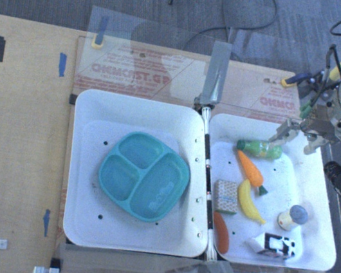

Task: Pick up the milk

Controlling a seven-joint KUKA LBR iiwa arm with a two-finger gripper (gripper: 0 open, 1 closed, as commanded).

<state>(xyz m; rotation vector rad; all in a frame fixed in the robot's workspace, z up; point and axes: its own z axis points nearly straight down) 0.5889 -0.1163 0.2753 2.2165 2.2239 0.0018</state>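
Observation:
The milk (277, 245) is a small white carton with black patches. It lies on its side in the near right corner of the right bin (325, 258). My gripper (297, 139) hovers over the far edge of that bin, well away from the milk. Its two fingers (282, 133) are spread open with nothing between them. The left finger hangs just above and to the right of a green bottle (258, 149).
The right bin also holds a carrot (251, 170), a banana (250, 202), a tan block (226, 196), a red sausage-like piece (221, 233) and a small blue-capped bottle (292, 217) close behind the milk. A teal divided plate (144, 176) lies in the left bin (89, 118).

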